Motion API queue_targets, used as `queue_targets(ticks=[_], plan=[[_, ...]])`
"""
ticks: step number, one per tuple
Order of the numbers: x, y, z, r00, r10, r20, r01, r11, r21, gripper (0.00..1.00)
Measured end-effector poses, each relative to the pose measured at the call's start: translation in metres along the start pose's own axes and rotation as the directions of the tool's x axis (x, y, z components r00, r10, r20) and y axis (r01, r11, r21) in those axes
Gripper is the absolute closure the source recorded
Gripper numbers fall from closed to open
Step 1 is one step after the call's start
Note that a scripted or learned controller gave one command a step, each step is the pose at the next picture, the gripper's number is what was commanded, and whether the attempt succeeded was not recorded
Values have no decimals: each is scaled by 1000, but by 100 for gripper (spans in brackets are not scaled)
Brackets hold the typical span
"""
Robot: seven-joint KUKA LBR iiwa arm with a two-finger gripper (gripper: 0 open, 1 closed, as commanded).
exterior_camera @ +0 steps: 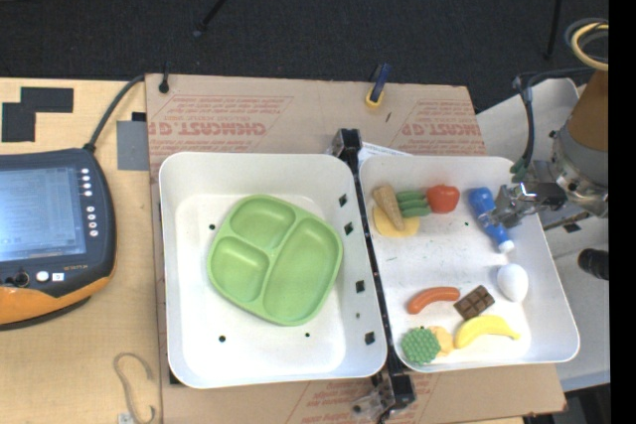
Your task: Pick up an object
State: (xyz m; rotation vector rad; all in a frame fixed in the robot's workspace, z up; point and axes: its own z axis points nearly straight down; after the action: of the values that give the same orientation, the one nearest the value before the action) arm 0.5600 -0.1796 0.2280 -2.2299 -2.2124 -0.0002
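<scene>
At 3 o'clock of the right bin (556, 313), my gripper (519, 198) hovers beside the blue bottle (489, 216); grip state: can't tell. Approach step. Next: centre over it, descend, close.

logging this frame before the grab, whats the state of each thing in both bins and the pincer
green plate: upright, lying in left bin, nothing on it
corn: lying flat
tomato: resting beside green veg
blue bottle: on its side, next to pincer
egg: loose, on bin floor
sausage: lying flat
chocolate: flat
banana: lying flat
pincer: low at right bin edge
</scene>
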Motion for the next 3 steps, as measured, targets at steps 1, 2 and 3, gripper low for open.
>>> queue_targets(ticks=[1,2,3], plan=[[54,-29,-4,1000,-11,-3,11,1000,5,100],[108,-51,-9,1000,-11,-2,11,1000,5,100],[131,-65,8,1000,-9,-1,9,1000,6,100]])
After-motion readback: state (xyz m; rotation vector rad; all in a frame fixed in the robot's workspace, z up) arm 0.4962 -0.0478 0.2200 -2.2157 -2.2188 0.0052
